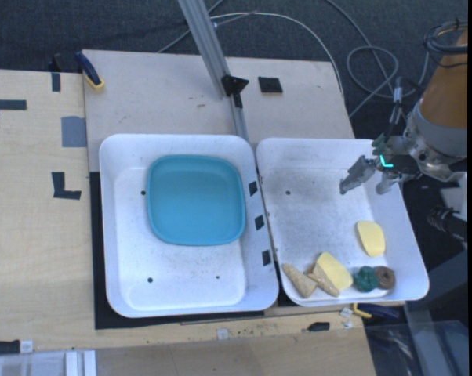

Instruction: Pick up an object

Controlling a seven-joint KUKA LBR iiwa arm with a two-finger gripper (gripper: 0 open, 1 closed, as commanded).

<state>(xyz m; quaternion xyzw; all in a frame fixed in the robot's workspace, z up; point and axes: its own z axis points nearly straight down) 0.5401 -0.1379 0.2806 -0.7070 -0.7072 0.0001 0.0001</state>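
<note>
The gripper (371,177) hangs above the upper right part of the right bin (306,210), reaching in from the right edge of the view. Its two dark fingers (354,177) stand spread apart with nothing between them, so the hand is released and grips nothing. A small green light glows on the wrist just behind the fingers, and the grey arm with its orange band (449,77) rises behind that.

Below the gripper, toward the near side of the bin, lies a pale yellow oval piece (370,237). Further down and a little to the left sits a yellow wedge (332,272), touching a tan bread-like stick (302,280) on its left. Just right of the wedge, in the bin's near right corner, a small teal lump (365,278) rests against a brown ring (385,276). All these objects lie loose on the bin floor, apart from the fingers.

Well to the left of the gripper, the left bin (126,210) holds a blue plate (195,200) lying flat. A grey metal pole (212,53) slants up from between the two bins, and loose cables (330,53) curl over the dark floor behind the gripper.
</note>
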